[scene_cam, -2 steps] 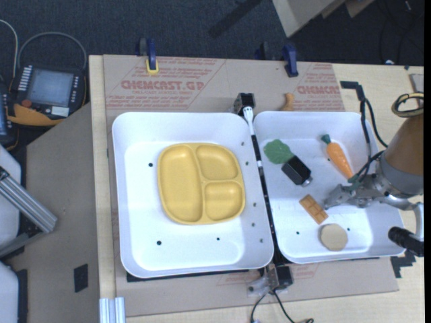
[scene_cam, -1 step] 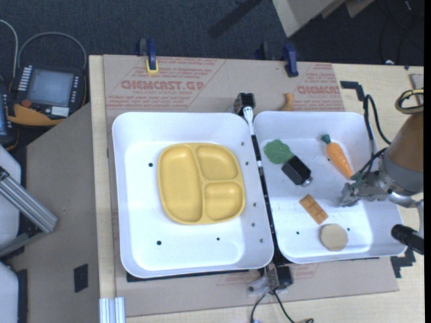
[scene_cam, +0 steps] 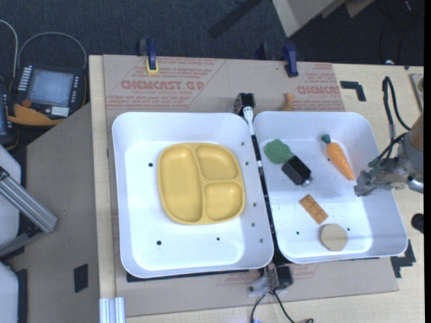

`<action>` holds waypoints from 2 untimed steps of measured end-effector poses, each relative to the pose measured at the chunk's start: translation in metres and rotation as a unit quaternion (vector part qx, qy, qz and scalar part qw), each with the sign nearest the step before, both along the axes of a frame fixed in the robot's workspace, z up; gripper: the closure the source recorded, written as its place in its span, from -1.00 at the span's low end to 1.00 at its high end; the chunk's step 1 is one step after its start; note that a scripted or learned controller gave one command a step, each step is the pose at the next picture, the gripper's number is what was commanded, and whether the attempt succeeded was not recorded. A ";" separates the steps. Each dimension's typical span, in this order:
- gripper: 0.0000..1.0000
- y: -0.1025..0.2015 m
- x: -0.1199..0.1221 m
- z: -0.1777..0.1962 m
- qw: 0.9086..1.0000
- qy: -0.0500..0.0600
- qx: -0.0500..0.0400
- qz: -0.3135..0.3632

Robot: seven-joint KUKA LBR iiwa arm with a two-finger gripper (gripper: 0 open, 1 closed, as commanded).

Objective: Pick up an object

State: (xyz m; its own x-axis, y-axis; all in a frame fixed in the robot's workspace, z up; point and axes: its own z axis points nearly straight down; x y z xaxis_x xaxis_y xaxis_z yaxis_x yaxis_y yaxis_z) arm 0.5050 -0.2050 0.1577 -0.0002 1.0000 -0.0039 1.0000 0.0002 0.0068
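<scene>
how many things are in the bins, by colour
yellow: 1, divided tray
green: 1, flat piece
black: 1, block
orange: 1, carrot
brown: 1, cracker-like bar
tan: 1, round disc
total: 6

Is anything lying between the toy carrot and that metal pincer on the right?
No. The camera view shows bare white bin floor between the carrot and the pincer.

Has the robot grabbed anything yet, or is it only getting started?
Nothing looks picked up yet. The carrot, black block, green piece, cracker and round disc all lie in the right bin. The gripper sits beside the carrot; the whole pick remains.
</scene>
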 end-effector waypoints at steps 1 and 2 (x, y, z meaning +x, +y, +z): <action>1.00 -0.001 0.000 0.064 1.000 -0.001 0.000 0.000; 1.00 -0.007 -0.005 0.125 1.000 -0.001 -0.001 0.001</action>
State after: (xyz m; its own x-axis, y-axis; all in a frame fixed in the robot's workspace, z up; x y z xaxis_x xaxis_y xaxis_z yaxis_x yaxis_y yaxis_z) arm 0.4997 -0.2119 0.2827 -0.0014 1.0000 -0.0052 1.0000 0.0014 0.0090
